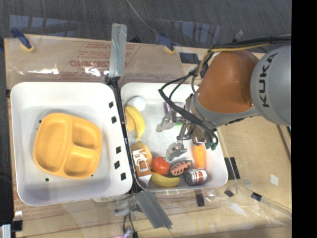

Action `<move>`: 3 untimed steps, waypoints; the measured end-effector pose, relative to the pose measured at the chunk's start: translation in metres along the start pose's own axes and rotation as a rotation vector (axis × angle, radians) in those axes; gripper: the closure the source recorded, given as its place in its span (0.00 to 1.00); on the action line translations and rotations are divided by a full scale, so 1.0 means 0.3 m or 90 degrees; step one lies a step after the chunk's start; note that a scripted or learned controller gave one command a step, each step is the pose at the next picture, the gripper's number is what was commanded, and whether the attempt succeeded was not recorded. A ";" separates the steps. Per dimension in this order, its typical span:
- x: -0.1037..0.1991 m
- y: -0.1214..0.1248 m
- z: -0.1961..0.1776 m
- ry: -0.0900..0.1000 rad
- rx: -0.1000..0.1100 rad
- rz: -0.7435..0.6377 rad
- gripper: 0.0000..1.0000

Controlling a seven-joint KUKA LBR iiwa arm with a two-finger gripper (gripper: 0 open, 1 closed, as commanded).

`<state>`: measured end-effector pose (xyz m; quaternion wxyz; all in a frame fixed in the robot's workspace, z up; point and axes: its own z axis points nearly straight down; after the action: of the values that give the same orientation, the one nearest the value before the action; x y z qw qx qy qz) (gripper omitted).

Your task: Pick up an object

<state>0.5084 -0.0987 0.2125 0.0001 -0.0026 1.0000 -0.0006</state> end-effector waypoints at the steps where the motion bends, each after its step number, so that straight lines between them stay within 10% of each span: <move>1: -0.135 -0.132 0.345 0.002 -0.002 -0.150 0.00; 2: -0.251 -0.203 0.267 -0.003 0.000 -0.184 0.00; 3: -0.014 -0.379 0.403 0.000 0.000 -0.145 0.00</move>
<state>0.5132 -0.2125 0.0916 -0.0002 -0.1162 0.9932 -0.0003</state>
